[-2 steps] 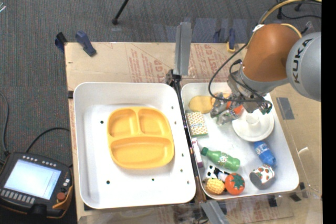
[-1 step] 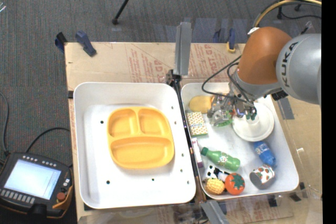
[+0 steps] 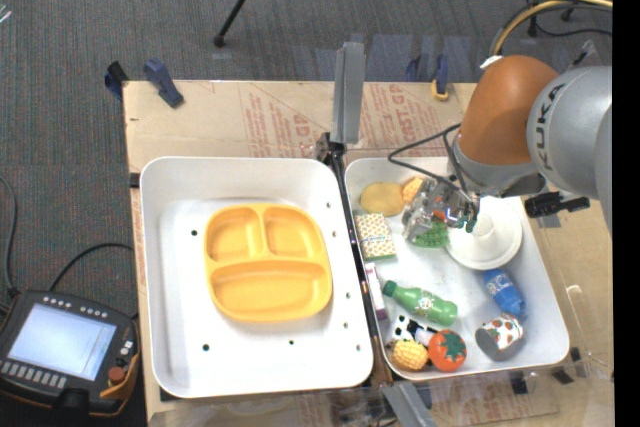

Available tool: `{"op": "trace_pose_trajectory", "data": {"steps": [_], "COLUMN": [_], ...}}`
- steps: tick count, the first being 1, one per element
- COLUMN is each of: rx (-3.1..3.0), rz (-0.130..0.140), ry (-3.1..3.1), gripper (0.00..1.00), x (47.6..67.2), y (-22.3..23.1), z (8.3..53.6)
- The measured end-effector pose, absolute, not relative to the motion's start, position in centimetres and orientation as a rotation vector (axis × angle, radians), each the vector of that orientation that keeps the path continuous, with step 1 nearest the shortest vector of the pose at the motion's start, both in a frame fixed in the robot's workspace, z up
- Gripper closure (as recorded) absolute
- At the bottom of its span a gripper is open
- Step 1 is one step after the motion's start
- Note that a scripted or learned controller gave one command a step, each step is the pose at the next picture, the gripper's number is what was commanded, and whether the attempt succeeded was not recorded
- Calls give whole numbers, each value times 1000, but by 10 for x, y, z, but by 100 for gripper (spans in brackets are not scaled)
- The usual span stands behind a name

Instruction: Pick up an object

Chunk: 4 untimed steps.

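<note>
Camera view, looking down on the bench, shows two white bins side by side. Left bin (image 3: pixel 165 215) holds a yellow divided tray (image 3: pixel 268 261), lying flat near its middle. Right bin (image 3: pixel 548 315) holds the loose objects: a green bottle (image 3: pixel 421 301) lying on its side, a tomato (image 3: pixel 447 349) and a corn cob (image 3: pixel 410 353) at the near edge, a blue bottle (image 3: pixel 505 293), a white plate (image 3: pixel 487 240), a checked packet (image 3: pixel 375 236) and a tan round piece (image 3: pixel 381 198) at the far left. The gripper (image 3: pixel 440 210) hangs low over the far part of this bin, just above a green leafy item (image 3: pixel 430 235). Whether its jaws are wide or closed cannot be told, and nothing is clearly seen between them.
</note>
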<state>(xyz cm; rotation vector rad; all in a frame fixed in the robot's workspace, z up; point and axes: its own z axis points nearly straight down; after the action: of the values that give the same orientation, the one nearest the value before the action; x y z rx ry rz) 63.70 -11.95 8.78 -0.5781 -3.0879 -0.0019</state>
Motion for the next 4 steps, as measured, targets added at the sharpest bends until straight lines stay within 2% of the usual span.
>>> {"op": "trace_pose_trajectory", "data": {"steps": [1,2,3,4], "rx": [-1122,-1119,-1081,-1034], "rz": [-1,2,0,2], "ry": [-2935,-2933,-2949,-2970], "gripper": [100,0,0,0], "x": [636,635,611,630], "y": [-113,-113,-134,-99], "z": [88,87,88,88]}}
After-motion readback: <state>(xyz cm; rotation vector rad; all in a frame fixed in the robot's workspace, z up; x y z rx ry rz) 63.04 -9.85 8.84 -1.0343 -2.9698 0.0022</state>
